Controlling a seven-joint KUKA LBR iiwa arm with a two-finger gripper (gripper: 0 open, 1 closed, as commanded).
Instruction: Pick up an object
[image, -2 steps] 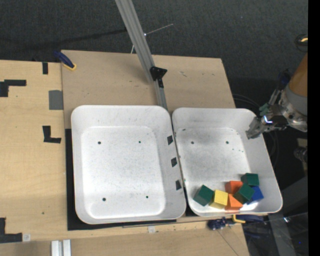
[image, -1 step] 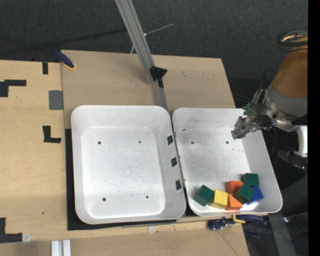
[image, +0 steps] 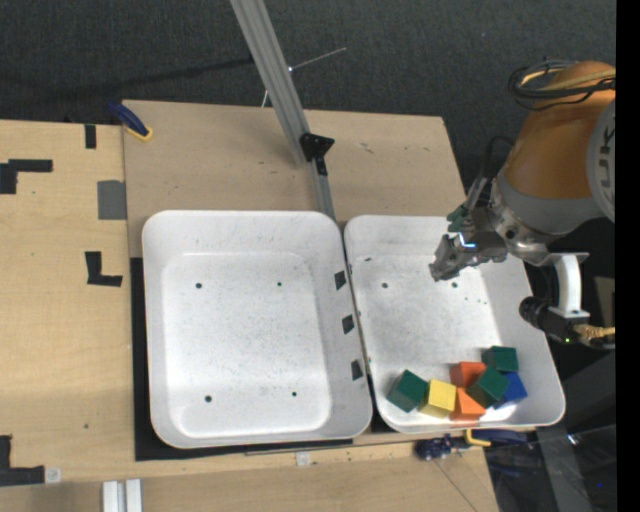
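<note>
Currently in approach: jaws (image: 447, 262) hang over the right bin's (image: 420, 320) far end, their opening impossible to tell. Blocks (image: 462, 388) sit clustered at the near corner, well apart. Next: travel there, descend.

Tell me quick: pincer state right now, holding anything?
Pincer: open or shut cannot be told at this angle; nothing seen between its tips. It hangs over the upper part of the right bin, apart from the blocks in the near corner.
</note>
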